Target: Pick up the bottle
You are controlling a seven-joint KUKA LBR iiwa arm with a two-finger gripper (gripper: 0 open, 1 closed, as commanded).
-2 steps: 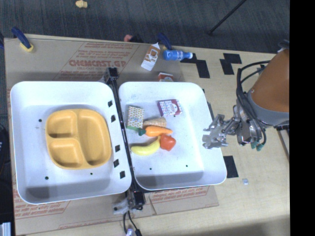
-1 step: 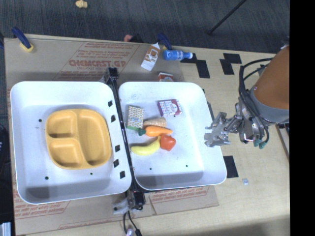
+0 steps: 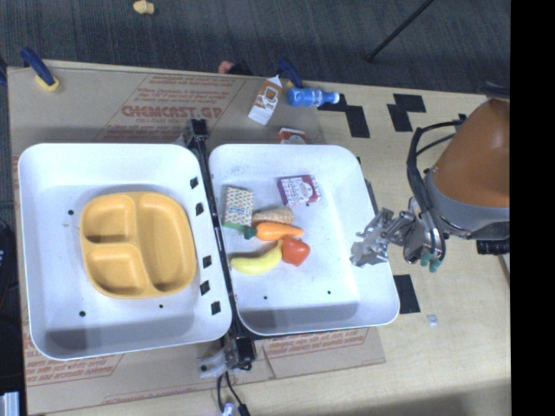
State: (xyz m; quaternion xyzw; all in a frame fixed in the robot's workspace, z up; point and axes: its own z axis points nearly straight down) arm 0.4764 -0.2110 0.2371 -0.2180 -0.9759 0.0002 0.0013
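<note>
Bottle [image 3: 311, 98] lies beyond the right bin's [image 3: 368, 189] far edge; hand [image 3: 368, 248] state unclear.

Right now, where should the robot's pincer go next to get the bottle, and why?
Probably up toward the top of the view. The pincer sits at the right bin's right rim, while the blue bottle lies outside the bins, on the cardboard beyond them.

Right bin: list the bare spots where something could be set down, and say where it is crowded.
In the right bin, free floor lies along the front edge below the banana, and on the right side between the tomato and the gripper. The back left corner above the cracker packet is bare too. The middle-left is crowded around the carrot.
</note>
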